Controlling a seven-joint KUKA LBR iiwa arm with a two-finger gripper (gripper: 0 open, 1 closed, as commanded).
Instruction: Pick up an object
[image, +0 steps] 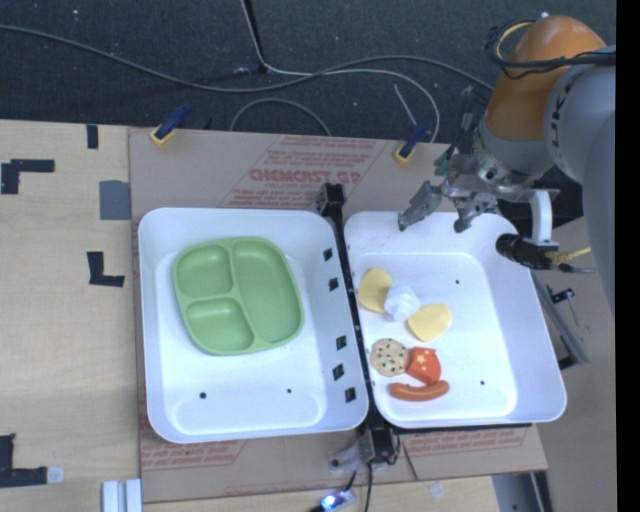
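Cardboard covers the counter (70, 330) under two bins; the gripper (438, 213), fingers spread wide and holding nothing, hangs over the right bin's (520, 350) far edge, toy food (408, 340) near its left wall.

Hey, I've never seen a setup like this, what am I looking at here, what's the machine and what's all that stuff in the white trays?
This is one picture from a camera fixed above a workbench, looking down at a slant. The grey machine with the orange band at the upper right is a robot arm. Its gripper hangs open above the far edge of the right bin, and nothing is between its jaws. The left bin holds a green divided plate. The right bin holds toy food: two pale yellow pieces, a small white object, a cookie, a red piece and a sausage.
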